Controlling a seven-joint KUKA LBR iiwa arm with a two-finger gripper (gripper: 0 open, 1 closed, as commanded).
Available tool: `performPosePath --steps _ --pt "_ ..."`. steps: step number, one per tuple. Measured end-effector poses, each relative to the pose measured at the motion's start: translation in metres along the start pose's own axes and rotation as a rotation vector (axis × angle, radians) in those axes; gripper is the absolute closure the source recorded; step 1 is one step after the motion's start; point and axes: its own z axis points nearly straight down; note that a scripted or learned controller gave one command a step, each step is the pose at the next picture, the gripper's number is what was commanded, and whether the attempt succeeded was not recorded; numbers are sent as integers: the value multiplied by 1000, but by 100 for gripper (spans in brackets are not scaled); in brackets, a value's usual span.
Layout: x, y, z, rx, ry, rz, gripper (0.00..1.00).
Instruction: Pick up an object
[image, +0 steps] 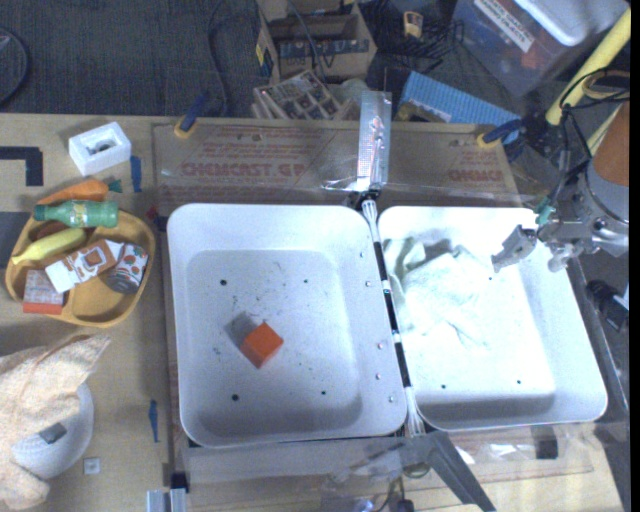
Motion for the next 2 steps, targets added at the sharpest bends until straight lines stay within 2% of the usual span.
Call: performPosePath --steps 1,2 --pt "67 50 41 -4 -2 -13 0" --pt "8 63 8 -6 -4 -59 0"
